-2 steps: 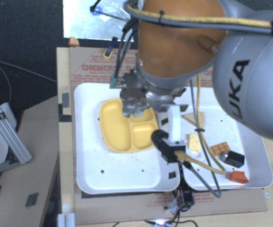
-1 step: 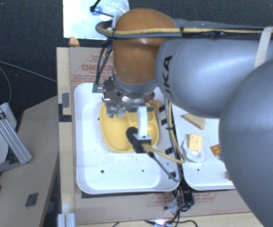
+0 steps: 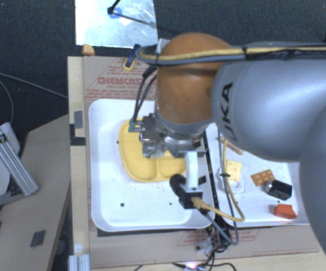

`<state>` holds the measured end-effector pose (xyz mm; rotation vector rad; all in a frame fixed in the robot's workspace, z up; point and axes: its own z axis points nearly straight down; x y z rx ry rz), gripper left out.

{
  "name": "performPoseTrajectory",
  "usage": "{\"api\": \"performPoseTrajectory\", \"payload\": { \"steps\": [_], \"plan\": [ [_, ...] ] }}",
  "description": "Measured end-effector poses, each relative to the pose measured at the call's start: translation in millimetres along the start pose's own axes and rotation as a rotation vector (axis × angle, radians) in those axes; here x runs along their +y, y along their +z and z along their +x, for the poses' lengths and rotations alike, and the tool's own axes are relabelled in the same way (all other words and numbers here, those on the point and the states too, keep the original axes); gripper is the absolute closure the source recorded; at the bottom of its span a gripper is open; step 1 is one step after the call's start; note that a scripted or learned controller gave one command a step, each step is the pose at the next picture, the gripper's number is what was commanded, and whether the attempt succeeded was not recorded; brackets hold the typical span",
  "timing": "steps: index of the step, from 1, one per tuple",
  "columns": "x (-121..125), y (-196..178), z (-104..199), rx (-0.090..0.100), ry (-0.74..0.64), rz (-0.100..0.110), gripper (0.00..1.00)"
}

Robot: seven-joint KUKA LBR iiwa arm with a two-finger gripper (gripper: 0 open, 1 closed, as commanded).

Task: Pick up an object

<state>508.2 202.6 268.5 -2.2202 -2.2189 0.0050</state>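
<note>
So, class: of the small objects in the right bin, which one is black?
The black block, between the brown waffle-like piece above it and the orange block below. The pale yellow square lies further left.

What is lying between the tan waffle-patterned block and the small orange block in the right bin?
In the camera view, a small black block lies between the tan waffle-patterned block and the small orange block.

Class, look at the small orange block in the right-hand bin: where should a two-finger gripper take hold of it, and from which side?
Probably across the orange block's short sides, coming straight down from above. It lies flat and low on the bin floor, apart from the black piece beside it, so there seems room for the jaws on either side.
</note>
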Motion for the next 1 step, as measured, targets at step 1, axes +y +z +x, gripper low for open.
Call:
{"api": "performPoseTrajectory", "payload": {
  "steps": [1],
  "plan": [
    [81.4, -129.0, 33.5, 0.007, -0.006, -0.023, 1.0]
  ]
}}
